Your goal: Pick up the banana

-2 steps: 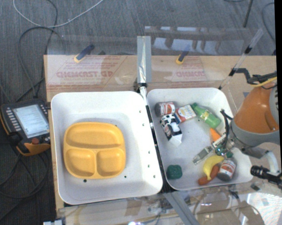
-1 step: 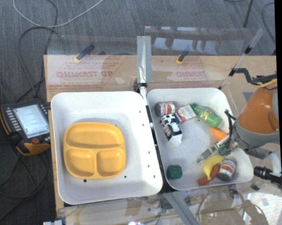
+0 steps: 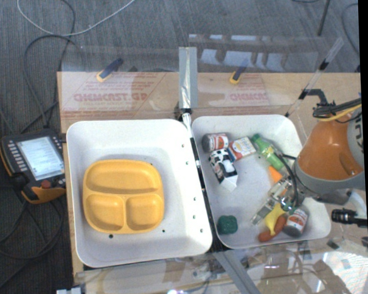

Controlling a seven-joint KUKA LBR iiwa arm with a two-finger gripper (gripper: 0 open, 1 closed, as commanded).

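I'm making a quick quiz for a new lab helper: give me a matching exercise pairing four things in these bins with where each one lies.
Things:
1. yellow divided tray
2. green round object
3. banana
4. black-and-white carton

Places:
A. right bin, near corner on the left bin's side
B. left bin, middle
C. right bin, upper middle, by the red can
D. right bin, near edge, beside the gripper

Pairs: 1-B, 2-A, 3-D, 4-C

Jaws (image 3: 273, 205) sit low over the banana (image 3: 274, 218), seemingly touching it.
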